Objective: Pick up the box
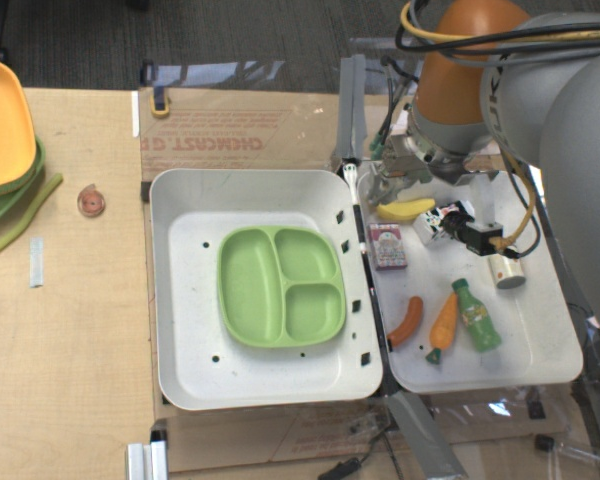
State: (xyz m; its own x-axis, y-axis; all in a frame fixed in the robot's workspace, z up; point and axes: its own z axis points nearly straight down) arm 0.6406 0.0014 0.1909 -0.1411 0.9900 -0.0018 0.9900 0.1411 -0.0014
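The box (387, 245) is small and pink-purple, and it lies flat near the left wall of the right bin (540, 358). My gripper (390, 180) hangs below the orange wrist band at the far left corner of that bin. It sits just beyond a yellow banana (405, 209) and some way behind the box, apart from it. The arm's grey body covers the far right part of the bin.
The right bin also holds a black-and-white item (452, 220), a white cylinder (507, 271), a sausage (405, 322), a carrot (442, 326) and a green bottle (475, 316). A green divided plate (280, 286) lies in the left bin (180, 298). Yellow and green dishes (2, 148) rest on the bench at far left.
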